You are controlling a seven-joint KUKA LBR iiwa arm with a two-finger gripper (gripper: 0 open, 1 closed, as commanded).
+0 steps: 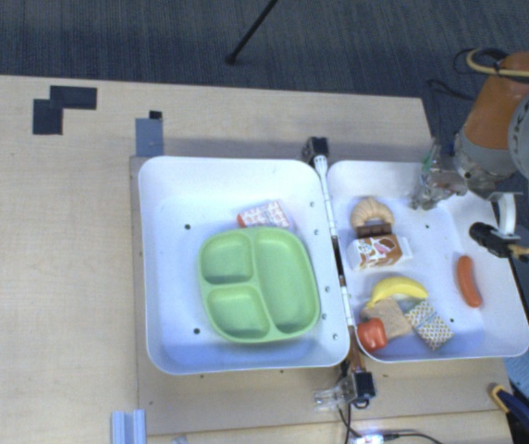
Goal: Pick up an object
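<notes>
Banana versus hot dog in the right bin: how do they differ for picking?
The banana is yellow and curved; the hot dog is orange-red and straight. The banana lies crosswise, touching neighbouring items; the hot dog lies lengthwise, alone near the right wall. Both are elongated and lie flat in the right bin.

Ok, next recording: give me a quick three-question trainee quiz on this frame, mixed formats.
1. True or false: the green divided plate lies in the left bin.
2. Which lies nearest the right bin's right wall? A) banana B) orange sausage C) croissant
3. Fill in: the gripper is above the right bin's ____ corner (near or far, as the camera sees it).

Key: 1 true; 2 B; 3 far.
</notes>
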